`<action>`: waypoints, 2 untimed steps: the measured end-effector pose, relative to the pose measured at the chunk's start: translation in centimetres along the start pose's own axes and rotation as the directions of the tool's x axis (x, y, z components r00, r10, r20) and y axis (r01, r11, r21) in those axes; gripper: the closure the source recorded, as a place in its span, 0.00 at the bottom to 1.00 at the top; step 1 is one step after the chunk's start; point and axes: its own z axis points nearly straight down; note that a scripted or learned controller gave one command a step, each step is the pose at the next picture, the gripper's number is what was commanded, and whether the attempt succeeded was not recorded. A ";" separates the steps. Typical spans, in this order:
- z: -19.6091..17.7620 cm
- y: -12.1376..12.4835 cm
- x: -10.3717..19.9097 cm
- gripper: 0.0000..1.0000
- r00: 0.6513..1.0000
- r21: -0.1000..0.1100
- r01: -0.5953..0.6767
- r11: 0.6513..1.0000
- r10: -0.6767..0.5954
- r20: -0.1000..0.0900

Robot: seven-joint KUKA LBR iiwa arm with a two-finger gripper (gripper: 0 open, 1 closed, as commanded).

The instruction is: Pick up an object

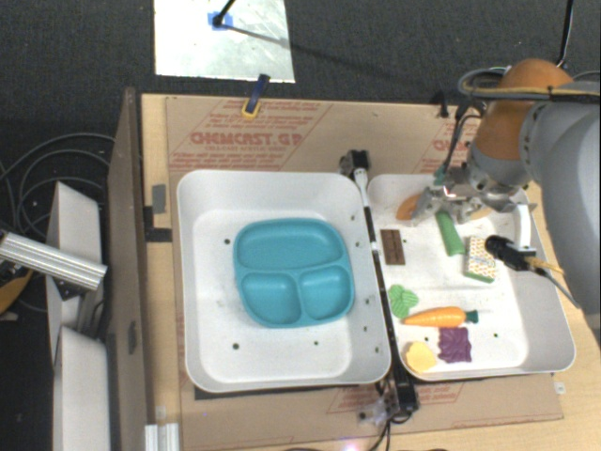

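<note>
A dark carpeted floor is surrounding the table (282, 130), whose top is lying under printed brown cardboard, and two shallow white bins are sitting on it side by side. The left bin (202, 205) is carrying a teal divided plate (293, 271) around its middle. The grey arm (563, 158) is reaching in over the far right corner of the right bin (545, 327), and the pincer (453, 200) is hanging low by that bin's far edge. Whether it is apart or together I cannot tell. Just on the near side of it a green stick (452, 236) is lying on the bin floor, slightly slanted, while a small orange piece (408, 206) is sitting beside the pincer toward the far left corner. A brown block (392, 246) is resting close to the left edge, and a patterned block (481, 260) is lying just beside the green stick, toward the right edge. Along the near edge several things are crowding together: a leafy green piece (404, 299), a carrot (438, 317) lying crosswise, a purple bunch of grapes (456, 345) and, in the near left corner, a yellow piece (420, 356).
</note>
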 end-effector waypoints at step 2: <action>-1.0 0.0 0.0 0.00 1.000 -0.003 0.000 1.000 0.000 -0.002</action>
